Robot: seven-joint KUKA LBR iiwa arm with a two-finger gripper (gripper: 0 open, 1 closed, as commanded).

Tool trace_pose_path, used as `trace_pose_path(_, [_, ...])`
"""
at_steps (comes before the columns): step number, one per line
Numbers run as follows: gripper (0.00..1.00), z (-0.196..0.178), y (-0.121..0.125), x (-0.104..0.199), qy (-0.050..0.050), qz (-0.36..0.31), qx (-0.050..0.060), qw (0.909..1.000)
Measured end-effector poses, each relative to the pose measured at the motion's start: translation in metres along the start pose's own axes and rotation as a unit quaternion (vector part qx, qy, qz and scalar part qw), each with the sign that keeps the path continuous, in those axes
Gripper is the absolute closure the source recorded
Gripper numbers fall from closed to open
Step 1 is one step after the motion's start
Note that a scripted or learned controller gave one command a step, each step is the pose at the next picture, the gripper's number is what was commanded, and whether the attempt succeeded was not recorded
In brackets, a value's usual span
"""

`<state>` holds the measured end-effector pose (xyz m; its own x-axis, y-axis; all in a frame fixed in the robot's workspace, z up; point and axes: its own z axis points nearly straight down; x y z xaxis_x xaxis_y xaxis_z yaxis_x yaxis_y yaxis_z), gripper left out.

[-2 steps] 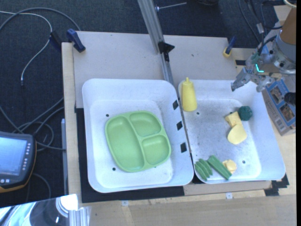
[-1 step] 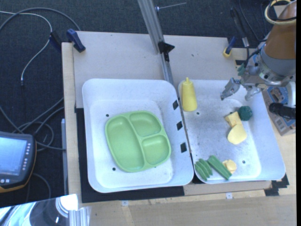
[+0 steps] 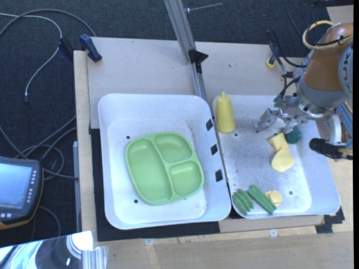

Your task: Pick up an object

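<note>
My gripper (image 3: 271,120) hangs over the far part of the right bin (image 3: 320,198), just above and left of a yellow wedge-shaped piece (image 3: 277,142). A rounded yellow lemon-like object (image 3: 283,161) lies right below the wedge. A small teal-green thing (image 3: 293,133) sits beside the wedge, partly under the wrist. A yellow squeeze bottle (image 3: 225,112) lies at the bin's far left corner. Green pea pods (image 3: 252,199) and a small yellow piece (image 3: 274,196) rest near the front edge. Nothing can be seen held in the gripper.
The left bin (image 3: 112,114) holds a light green divided plate (image 3: 164,167). A slanted metal post (image 3: 182,21) rises behind the bins. Bare bin floor lies between the bottle and the pea pods.
</note>
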<state>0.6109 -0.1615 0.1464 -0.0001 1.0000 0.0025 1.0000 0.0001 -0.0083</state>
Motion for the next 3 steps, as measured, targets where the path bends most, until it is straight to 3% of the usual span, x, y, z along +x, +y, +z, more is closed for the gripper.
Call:
trace_pose_path(1, [0.0,0.045,0.005,-0.001,-0.003,-0.001,-0.01,0.9999])
trace_pose_path(2, [1.0,0.03,0.007,0.0,-0.003,-0.001,-0.013,0.9999])
trace_pose_path(3, [1.0,-0.035,0.005,0.0,-0.002,-0.001,-0.008,1.0])
